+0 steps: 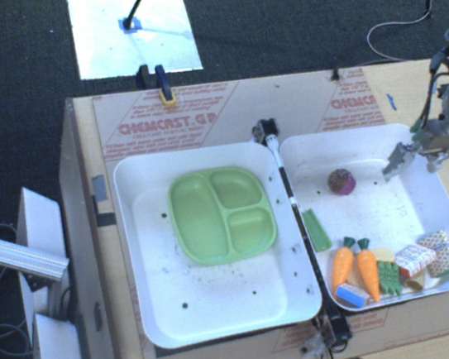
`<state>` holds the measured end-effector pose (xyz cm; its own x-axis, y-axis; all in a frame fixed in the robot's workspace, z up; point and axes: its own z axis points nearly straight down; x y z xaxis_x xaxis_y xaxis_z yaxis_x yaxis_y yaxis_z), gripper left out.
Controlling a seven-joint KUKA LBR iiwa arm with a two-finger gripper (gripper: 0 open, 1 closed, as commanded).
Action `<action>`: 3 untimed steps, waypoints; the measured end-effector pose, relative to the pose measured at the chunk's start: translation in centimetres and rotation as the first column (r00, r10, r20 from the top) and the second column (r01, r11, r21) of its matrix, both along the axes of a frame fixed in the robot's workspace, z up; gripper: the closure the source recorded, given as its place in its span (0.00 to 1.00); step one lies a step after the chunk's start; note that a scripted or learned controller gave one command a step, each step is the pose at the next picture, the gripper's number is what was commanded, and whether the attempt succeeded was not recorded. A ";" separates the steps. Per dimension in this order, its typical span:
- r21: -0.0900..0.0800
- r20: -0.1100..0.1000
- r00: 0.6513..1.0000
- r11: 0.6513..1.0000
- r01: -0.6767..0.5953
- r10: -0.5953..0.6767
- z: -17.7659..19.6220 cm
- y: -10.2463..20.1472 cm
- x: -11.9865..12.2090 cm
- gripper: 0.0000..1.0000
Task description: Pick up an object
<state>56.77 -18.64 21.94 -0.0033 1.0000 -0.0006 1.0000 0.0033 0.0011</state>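
Dark carpet surrounds a bench topped with a printed cardboard sheet, and two shallow white bins sit on it side by side. At the upper left of the frame a pale square sheet lies on the carpet.

Left bin: holds a green divided plate, lying flat in the bin's upper middle.

Right bin: a small purple ball rests alone in the upper middle. A green strip lies against the bin's left wall. Crowded in the lower right corner are two toy carrots, a blue block, a red-and-white box and further small packs, touching one another.

Gripper: it sits at the right edge of the frame, over the right bin's upper right rim. One finger points left toward the ball, well apart from it. Its fingers appear spread, with nothing between them. The crowded corner lies below it, apart.
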 end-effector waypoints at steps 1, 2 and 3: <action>0.000 0.001 1.000 1.000 0.000 0.000 -13.5 1.9 0.3 0.00; 0.000 0.001 1.000 1.000 0.000 0.000 -13.5 1.0 10.1 0.00; 0.000 -0.001 1.000 1.000 0.002 -0.002 -13.5 0.8 1.1 0.00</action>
<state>57.90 -17.83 8.42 -0.0013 1.0000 -0.0009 1.0000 0.0013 0.0001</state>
